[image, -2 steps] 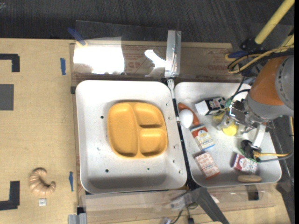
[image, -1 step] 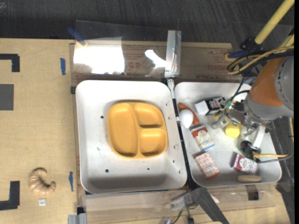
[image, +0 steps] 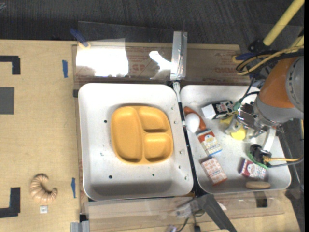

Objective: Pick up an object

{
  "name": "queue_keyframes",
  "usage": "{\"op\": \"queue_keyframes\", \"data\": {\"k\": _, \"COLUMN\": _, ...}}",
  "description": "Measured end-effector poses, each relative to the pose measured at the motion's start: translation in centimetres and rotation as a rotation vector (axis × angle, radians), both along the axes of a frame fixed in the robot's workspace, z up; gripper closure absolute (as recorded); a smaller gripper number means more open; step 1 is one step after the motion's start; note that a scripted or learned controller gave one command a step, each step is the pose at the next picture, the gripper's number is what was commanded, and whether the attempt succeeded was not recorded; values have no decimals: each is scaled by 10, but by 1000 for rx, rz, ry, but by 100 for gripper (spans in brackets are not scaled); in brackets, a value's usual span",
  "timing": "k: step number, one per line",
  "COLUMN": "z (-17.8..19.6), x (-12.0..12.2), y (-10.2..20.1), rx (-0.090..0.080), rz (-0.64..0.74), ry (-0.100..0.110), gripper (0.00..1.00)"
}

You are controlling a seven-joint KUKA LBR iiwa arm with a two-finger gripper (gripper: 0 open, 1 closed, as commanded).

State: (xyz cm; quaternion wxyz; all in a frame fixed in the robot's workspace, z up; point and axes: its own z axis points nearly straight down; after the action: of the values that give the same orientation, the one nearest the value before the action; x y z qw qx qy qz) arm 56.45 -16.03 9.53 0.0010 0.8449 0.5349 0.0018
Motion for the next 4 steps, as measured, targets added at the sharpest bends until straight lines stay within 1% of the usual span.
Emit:
{"op": "queue_keyframes", "data": {"k": 1, "z": 5, "x": -41, "y": 45, "rx": 4, "rz": -258, "ry": 13, "gripper": 100}}
{"op": "queue_keyframes", "data": {"k": 2, "z": 201, "x": 4, "y": 101, "rx": 1, "rz": -494, "ry": 4, "gripper": 100}}
{"op": "queue_keyframes", "data": {"k": 3, "z": 268, "x": 5, "y": 50, "rx": -1, "rz": -616, "ry": 6, "gripper": 100}}
{"op": "queue_keyframes", "data": {"k": 4, "z": 217, "x": -43, "y": 38, "rx": -1, "rz": -508, "ry": 14, "gripper": 100}}
